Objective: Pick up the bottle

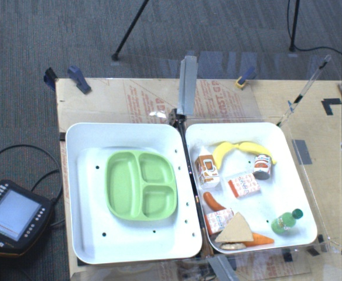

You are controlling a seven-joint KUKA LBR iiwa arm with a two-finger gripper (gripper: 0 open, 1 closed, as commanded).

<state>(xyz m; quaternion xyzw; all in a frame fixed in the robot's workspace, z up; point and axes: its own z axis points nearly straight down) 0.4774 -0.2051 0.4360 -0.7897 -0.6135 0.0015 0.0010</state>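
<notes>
The bottle, green with a green cap, lies on its side in the near right corner of the right bin, just beside the carrot and sandwich. The left bin holds a green divided plate.

Pose of my arm and wrist: cannot be read from this vantage. State of my gripper: likewise undetermined, so I give no reach, tilt or height for any part of me.
</notes>
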